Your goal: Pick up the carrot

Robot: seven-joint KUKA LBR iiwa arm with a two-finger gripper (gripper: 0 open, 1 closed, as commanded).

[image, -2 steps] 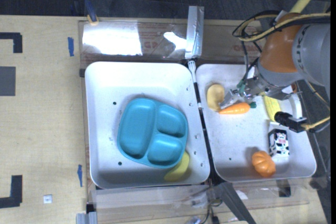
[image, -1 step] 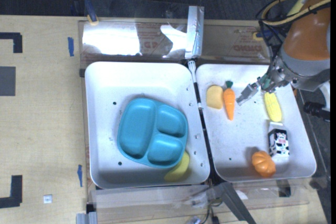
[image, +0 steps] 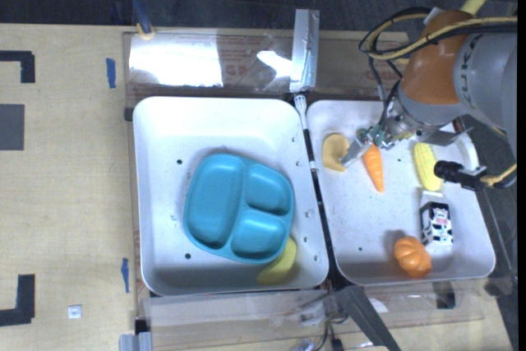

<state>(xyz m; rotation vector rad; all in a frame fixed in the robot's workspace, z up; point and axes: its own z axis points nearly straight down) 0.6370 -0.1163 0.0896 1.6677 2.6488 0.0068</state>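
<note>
In the right bin (image: 468,259), the gripper (image: 374,137) is clamped on the carrot (image: 375,166) top.

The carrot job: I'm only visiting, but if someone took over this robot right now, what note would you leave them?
Gripper: down in the right bin, at the carrot's top end; open or shut cannot be told from above.
Carrot: lying on the right bin's floor, between a pale yellow piece and the corn. It looks not lifted yet.
Also there: an orange fruit and a small cow-print carton. The left bin holds a blue divided plate.
Done: approach. Left: confirm the grasp, lift.
</note>
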